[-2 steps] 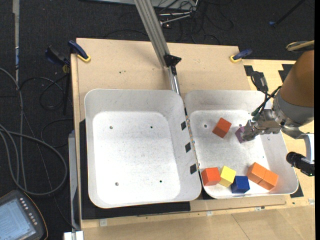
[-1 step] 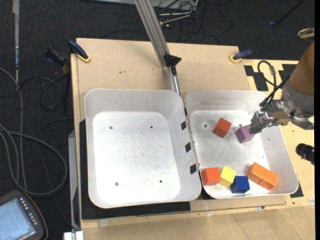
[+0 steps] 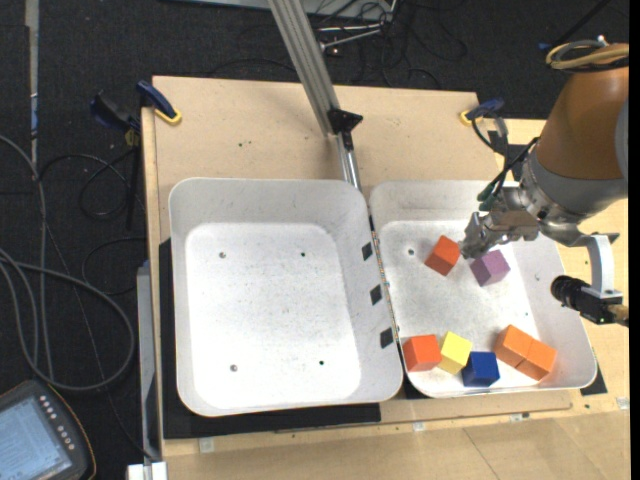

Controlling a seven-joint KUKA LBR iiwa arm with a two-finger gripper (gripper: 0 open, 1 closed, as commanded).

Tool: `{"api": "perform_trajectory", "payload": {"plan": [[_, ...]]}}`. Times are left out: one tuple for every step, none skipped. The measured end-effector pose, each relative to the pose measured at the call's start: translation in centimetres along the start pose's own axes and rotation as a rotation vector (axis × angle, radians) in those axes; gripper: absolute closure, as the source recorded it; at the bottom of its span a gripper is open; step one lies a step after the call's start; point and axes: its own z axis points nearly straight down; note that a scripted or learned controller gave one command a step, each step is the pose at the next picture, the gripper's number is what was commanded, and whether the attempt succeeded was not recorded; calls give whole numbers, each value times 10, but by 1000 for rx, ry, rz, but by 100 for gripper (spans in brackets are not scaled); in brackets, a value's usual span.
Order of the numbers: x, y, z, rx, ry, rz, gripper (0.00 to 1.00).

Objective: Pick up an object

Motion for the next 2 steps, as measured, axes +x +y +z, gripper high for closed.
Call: {"api": "perform_trajectory", "payload": {"plan": [[56,6,-6,0,0,0,100],[104,20,-3,1,-1,1,100]]}}
